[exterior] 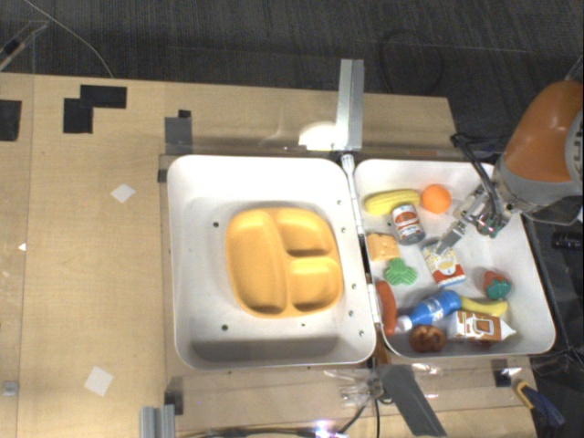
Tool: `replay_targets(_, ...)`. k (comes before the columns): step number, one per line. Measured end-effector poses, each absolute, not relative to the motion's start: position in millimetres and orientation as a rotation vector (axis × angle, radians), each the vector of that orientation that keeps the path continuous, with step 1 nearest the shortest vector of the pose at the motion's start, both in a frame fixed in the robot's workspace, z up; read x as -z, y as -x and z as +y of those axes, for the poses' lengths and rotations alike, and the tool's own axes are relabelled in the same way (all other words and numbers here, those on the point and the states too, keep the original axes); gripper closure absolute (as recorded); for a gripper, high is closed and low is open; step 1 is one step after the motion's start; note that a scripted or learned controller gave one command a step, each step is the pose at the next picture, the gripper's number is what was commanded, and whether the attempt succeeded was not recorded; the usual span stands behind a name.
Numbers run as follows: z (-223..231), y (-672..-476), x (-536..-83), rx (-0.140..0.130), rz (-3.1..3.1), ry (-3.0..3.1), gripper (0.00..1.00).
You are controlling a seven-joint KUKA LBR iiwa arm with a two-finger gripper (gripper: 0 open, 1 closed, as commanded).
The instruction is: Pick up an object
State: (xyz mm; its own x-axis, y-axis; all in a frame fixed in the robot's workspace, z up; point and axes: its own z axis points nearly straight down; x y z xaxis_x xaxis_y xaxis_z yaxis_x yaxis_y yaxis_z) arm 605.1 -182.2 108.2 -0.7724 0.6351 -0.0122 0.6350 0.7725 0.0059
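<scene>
A yellow tray [278, 261] is seen in the left bin [187, 272], centre frame. Right of it, the right bin [538, 322] is crowded: banana [391, 200], can [407, 223], orange [436, 199], carton [444, 267]. The claw [453, 234] is poised just above the carton; its state cannot be told.

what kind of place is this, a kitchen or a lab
Most likely a robot lab test bench, not a kitchen: two white bins fixed to a wooden bench, toy food such as a banana, and a robot arm reaching in.
</scene>
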Motion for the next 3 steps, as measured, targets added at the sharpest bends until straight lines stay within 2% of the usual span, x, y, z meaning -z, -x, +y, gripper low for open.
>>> replay_targets(1,-204.7,-646.3,-99.9,-0.010,2.835,-1.290,0.00)
replay_targets(2,-204.5,-654.4,-90.5,-0.009,2.403,-2.004,0.00)
replay_targets(3,-205.3,-646.1,-131.2,-0.007,2.384,-2.029,0.00)
